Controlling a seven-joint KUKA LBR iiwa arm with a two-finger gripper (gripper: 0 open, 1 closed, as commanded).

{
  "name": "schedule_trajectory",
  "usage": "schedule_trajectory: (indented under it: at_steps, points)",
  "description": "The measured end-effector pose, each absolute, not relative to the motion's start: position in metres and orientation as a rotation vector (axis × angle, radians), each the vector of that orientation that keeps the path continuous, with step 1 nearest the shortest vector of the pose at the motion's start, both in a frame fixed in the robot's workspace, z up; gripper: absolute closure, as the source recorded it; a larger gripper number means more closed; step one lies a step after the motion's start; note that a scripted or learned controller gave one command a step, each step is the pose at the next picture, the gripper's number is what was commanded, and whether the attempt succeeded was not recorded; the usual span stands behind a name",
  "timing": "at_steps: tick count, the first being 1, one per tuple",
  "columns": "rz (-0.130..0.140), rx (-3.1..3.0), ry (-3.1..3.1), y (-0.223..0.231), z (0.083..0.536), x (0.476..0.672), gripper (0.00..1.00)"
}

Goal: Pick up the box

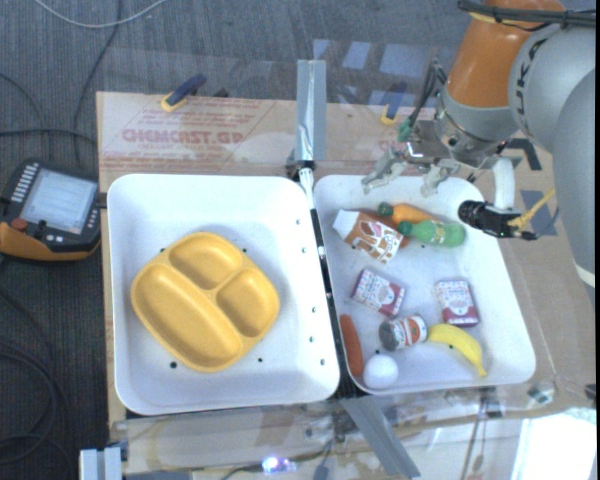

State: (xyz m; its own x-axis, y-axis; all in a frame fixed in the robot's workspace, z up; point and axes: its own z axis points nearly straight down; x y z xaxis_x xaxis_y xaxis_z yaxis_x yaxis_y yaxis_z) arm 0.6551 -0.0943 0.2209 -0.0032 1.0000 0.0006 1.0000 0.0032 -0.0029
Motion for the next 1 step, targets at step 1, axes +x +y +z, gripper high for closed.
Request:
schedule_trajectory:
  at_steps: [1]
  points:
    - [-0.001,-2.175,-2.267,-0.1533,0.0923,0.5759,0.00]
